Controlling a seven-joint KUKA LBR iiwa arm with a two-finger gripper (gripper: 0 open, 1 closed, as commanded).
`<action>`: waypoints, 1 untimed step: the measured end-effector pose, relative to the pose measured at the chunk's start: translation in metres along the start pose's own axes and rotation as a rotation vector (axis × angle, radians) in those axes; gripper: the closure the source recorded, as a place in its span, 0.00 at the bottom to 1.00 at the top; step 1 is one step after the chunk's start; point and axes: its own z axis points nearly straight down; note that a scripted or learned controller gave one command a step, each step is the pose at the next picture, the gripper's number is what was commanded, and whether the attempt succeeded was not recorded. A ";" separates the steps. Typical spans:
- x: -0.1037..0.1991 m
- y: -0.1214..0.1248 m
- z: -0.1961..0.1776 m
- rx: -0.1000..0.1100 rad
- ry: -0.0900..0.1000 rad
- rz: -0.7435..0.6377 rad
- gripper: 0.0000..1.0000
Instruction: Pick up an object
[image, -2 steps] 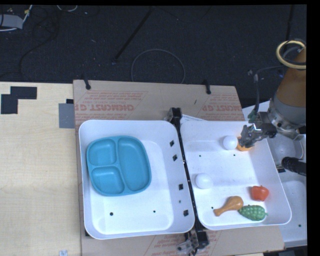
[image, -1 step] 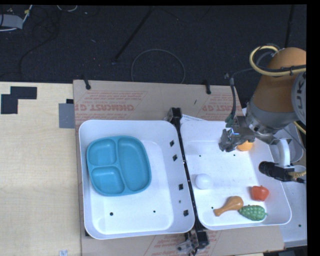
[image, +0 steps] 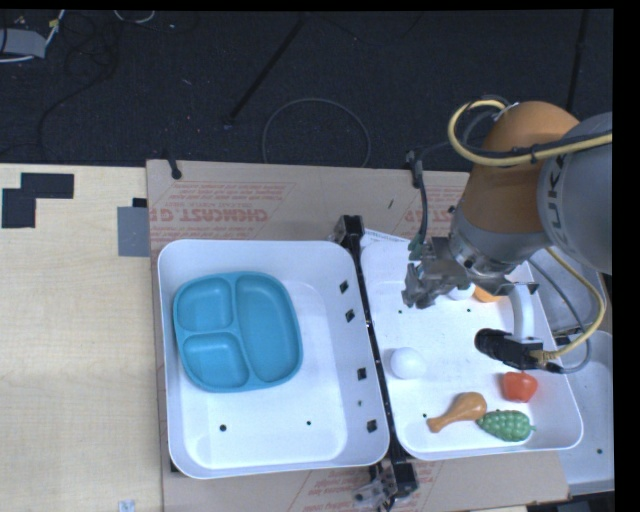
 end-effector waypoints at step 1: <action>0.060 0.002 -0.006 -0.002 0.001 -0.003 1.00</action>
